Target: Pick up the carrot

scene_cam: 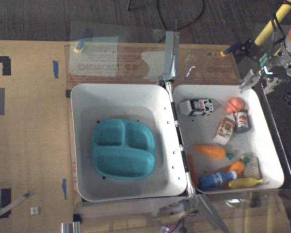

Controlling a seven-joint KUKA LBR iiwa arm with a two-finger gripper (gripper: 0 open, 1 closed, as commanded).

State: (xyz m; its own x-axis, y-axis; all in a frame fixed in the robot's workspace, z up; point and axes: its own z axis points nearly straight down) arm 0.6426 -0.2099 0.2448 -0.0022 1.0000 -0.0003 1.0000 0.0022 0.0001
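Two shallow white bins sit side by side on the bench (29,130). The left bin (82,96) holds a teal plate (122,149) with three sections, lying flat near the middle of the bin floor.

The right bin (269,140) holds a scatter of small things. The carrot (212,152) lies on its side roughly in the middle of this bin, its pointed end toward the left bin and its green stem end toward the right. Above it, near the bin's far wall, a small black-and-white milk carton (197,107) lies on its side. To the right of the carton sits a pinkish-orange round item (235,104), and just below that a small can (241,120) touches or nearly touches a white and orange box (225,130). Along the near wall lie a blue bottle (216,179), a yellow banana-like piece (245,182), and a small orange item (236,167) between the bottle and a tan patterned pack (252,166). A thin orange-red strip (190,166) runs along the bin's left wall.

The claw (254,79) hangs at the upper right, over the far right corner of the right bin, well apart from the carrot. Whether it is spread or pressed together, I cannot tell; nothing can be seen in it. A yellow tube (274,21) slants above it.
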